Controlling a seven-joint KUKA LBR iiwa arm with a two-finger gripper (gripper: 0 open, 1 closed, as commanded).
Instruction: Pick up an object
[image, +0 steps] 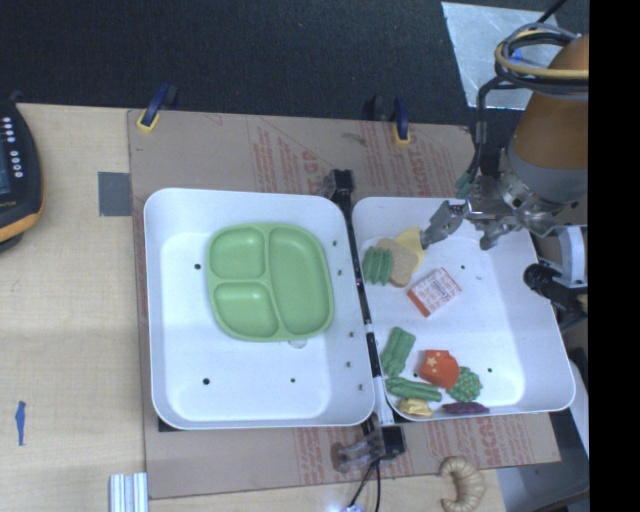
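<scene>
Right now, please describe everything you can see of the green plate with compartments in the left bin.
The green plate is a pale green, rounded-square dish that looks like matte plastic. Raised ridges split it into three sections: two smaller ones on the left side, one long one on the right. All three sections hold nothing. It lies flat, slightly turned, on the floor of the left bin, toward the middle and far side. Only the bin floor touches it.

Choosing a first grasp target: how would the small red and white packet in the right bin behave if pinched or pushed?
The packet lies flat, probably thin and light, so hard to pinch. On the smooth bin floor it would likely slide when nudged.
</scene>
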